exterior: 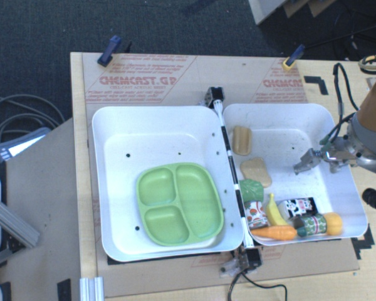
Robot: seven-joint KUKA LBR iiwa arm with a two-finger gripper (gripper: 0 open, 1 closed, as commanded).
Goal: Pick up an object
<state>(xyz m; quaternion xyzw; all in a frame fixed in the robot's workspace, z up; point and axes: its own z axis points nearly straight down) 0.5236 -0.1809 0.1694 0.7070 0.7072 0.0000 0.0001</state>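
smooth tapered orange carrot (274, 233) beside curved yellow banana (274, 209) in glossy right bin (344, 190); metal fingers (306, 162) narrow, holding nothing

Dark blue carpet (44, 24) around wooden bench (175, 74)

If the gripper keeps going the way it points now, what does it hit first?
The gripper points toward the view's left, over bare floor of the right bin. The first thing in that line looks like the tan bread-like piece, though its height above the bin is unclear, so it may pass over.
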